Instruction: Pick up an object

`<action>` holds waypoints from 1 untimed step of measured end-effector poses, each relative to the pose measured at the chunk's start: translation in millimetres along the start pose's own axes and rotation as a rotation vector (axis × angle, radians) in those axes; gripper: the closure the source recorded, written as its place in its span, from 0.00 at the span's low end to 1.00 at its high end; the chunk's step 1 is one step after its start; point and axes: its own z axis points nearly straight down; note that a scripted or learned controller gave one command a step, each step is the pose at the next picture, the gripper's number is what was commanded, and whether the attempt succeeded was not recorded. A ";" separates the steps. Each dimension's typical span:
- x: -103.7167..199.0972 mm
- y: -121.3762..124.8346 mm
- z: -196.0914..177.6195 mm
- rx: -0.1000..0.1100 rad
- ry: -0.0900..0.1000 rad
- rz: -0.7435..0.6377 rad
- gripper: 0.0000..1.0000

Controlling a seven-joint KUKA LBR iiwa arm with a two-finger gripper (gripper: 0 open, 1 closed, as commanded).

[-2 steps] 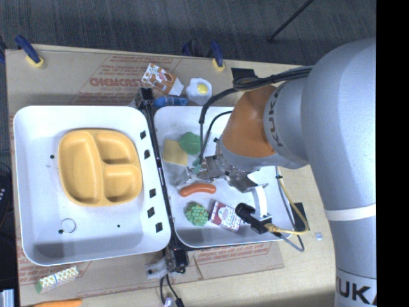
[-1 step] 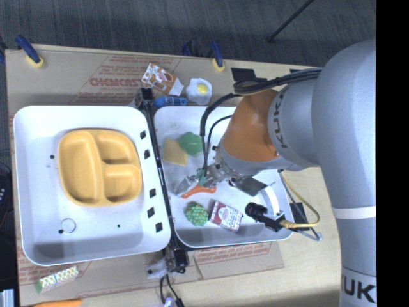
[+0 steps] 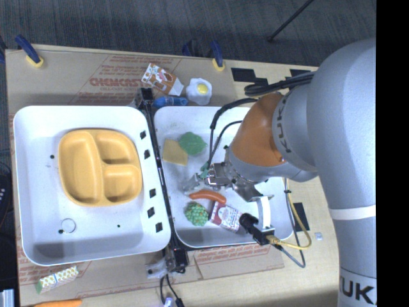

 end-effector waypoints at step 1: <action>8.5 -13.1 0.0 -0.001 0.000 -0.109 0.00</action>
